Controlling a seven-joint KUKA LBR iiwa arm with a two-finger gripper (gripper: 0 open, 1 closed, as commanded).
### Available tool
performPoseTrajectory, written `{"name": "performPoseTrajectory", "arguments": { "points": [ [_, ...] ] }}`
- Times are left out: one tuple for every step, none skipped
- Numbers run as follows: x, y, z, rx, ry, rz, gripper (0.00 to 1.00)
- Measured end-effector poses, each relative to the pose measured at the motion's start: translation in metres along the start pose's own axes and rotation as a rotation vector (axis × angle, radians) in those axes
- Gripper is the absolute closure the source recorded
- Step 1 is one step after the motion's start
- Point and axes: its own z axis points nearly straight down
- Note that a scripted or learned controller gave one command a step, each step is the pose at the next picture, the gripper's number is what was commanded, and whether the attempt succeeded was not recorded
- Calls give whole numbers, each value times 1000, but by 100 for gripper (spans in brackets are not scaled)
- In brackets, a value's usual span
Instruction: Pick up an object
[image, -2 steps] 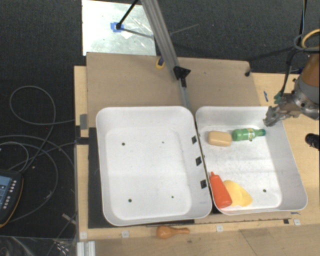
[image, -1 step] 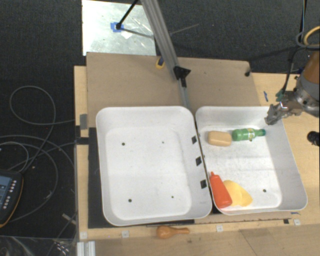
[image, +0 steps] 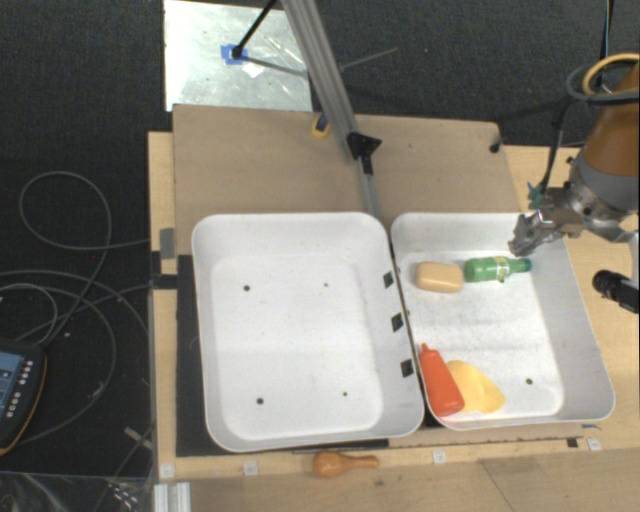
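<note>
The right bin holds a tan rounded block, a green bottle lying on its side, an orange-red bottle and a yellow soft piece at the front. My gripper hangs over the bin's back right corner, just above and right of the green bottle's cap. Nothing shows between its fingers. The fingers are small and dark, and their gap is not visible.
The left bin lies beside the right one, with black clips along the shared rim. A tan pear-shaped object lies on the bench in front of the bins. A grey pole slants across the back.
</note>
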Motion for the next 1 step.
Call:
{"name": "performPoseTrajectory", "arguments": {
  "points": [
    [50,-15,9,2,1,0,100]
  ]
}}
